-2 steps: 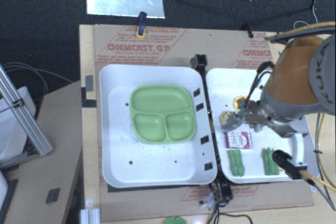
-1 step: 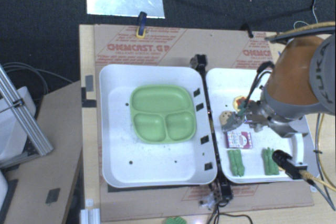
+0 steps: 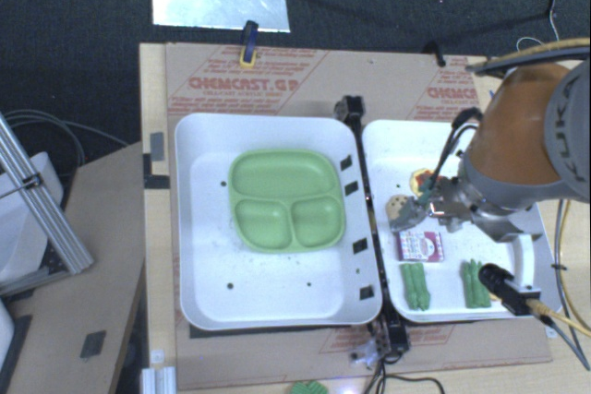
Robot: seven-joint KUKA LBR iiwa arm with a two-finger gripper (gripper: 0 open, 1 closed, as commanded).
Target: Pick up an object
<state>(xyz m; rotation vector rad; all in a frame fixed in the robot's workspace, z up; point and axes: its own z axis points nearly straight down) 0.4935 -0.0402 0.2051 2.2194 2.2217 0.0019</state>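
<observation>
In the right bin (image 3: pixel 388 143), my gripper (image 3: pixel 417 208) hangs low over the left-middle part, reaching in from the right under the grey and orange arm. A round speckled cookie (image 3: pixel 397 205) lies right beside its tip. Just below it lies a pink and white packet (image 3: pixel 419 245). A small yellow and red item (image 3: pixel 422 177) sits just above the gripper, partly hidden by it. Two green pod-shaped pieces lie near the front wall, one at the left (image 3: pixel 416 285) and one at the right (image 3: pixel 475 283). I see nothing clearly held.
The left bin (image 3: pixel 199 226) holds a green divided plate (image 3: pixel 284 199) with three compartments. A black divider rail (image 3: pixel 362 208) runs between the bins. The arm covers the right bin's far right part.
</observation>
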